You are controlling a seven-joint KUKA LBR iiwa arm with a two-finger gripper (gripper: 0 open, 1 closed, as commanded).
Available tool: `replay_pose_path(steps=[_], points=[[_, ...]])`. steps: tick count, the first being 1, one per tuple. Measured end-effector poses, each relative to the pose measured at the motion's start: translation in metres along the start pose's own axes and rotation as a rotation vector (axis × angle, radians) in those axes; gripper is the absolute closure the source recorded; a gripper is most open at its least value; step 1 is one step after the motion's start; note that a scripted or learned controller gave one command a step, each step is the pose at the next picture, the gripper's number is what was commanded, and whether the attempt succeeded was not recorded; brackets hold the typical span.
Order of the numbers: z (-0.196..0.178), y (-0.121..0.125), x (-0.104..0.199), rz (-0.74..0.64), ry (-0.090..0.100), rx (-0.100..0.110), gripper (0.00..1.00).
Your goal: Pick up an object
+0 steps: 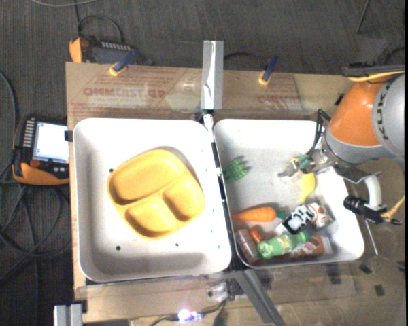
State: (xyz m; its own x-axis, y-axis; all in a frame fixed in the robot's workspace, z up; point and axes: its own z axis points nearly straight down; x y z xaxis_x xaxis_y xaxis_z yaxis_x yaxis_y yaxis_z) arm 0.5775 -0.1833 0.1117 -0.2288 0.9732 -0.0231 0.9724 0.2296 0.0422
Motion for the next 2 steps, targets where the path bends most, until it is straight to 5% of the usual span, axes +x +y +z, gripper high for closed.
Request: replay_pose_path(steps=[1,2], points=[[0.0,0.0,0.0,0.0,0.0,0.0,0.0],[0.015,0.045,-0.038,-0.094,0.026,0.017,0.0]])
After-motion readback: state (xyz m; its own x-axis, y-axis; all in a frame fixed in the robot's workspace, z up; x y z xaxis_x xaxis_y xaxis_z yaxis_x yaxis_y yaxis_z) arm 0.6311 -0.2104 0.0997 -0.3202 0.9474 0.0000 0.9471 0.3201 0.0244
